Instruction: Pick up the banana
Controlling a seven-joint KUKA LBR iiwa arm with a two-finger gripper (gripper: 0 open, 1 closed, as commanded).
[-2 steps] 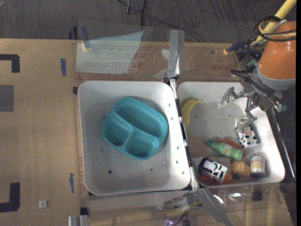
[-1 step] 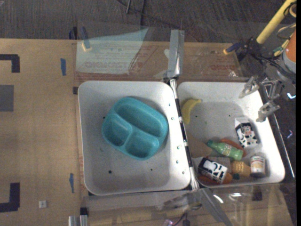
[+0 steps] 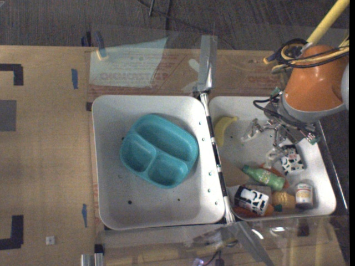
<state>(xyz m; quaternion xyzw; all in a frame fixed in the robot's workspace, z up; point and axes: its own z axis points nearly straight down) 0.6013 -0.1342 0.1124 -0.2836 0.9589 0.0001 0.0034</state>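
Observation:
The yellow banana (image 3: 223, 128) lies in the upper left corner of the right bin (image 3: 327, 201), close to the divider between the two bins. My gripper (image 3: 262, 142) hangs over the middle of that bin, a short way right of the banana and apart from it. It looks open. One metal finger (image 3: 249, 131) points left toward the banana and the other points down. Nothing sits between them.
In the right bin lie a green bottle (image 3: 264, 176), a cow-patterned carton (image 3: 250, 199), a small cow-patterned block (image 3: 291, 163), a small jar (image 3: 303, 194) and an orange item (image 3: 283, 198). The left bin (image 3: 111, 198) holds a teal divided plate (image 3: 160, 150).

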